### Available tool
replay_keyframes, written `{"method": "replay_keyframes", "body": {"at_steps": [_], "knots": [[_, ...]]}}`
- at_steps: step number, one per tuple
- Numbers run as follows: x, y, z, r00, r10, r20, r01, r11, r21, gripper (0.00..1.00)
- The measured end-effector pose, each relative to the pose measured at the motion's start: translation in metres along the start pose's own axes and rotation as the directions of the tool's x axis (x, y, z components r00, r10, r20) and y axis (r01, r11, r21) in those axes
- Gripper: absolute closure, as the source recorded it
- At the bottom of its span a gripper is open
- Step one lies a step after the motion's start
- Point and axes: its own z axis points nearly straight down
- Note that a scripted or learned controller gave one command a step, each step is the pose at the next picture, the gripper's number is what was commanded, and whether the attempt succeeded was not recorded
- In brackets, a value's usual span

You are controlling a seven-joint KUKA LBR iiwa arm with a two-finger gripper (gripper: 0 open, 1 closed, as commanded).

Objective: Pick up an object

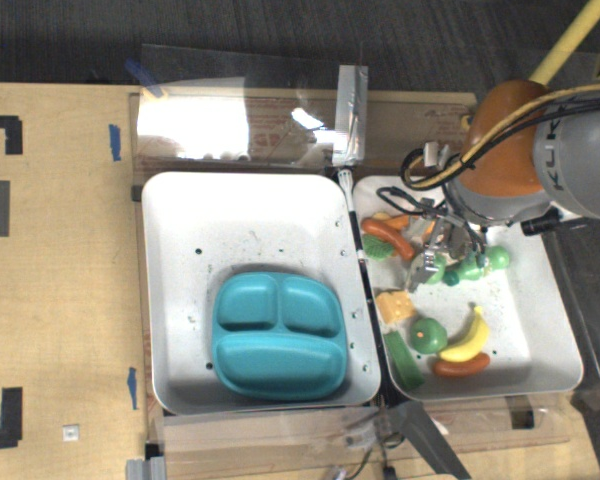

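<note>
The right bin (pixel 540 358) holds toy food: an orange carrot (pixel 388 232) at the back left, a green beaded piece (pixel 475 266) in the middle, a yellow banana (pixel 467 337), a red sausage (pixel 460 365), a green-and-orange round fruit (pixel 427 334), a pale orange chunk (pixel 395 306) and a dark green cucumber (pixel 402 360). My gripper (pixel 432 263) hangs low over the bin's back half, between the carrot and the green beaded piece. Its metal tips sit just left of the beads. No object shows between them.
The left bin (pixel 180 218) carries a teal divided tray (pixel 278 336) toward its front. A clear plastic sheet and a metal post (pixel 351 113) stand behind the bins. The arm's cables (pixel 430 173) loop over the right bin's back edge. Cardboard bench lies to the left.
</note>
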Motion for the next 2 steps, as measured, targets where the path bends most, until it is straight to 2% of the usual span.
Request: {"method": "replay_keyframes", "body": {"at_steps": [1,2], "knots": [[-0.019,0.000,-0.001,0.997,-0.071,-0.014,0.071,0.997,0.000,0.00],[-0.004,0.001,0.000,0.998,-0.071,0.000,0.071,0.998,0.000,0.00]]}}
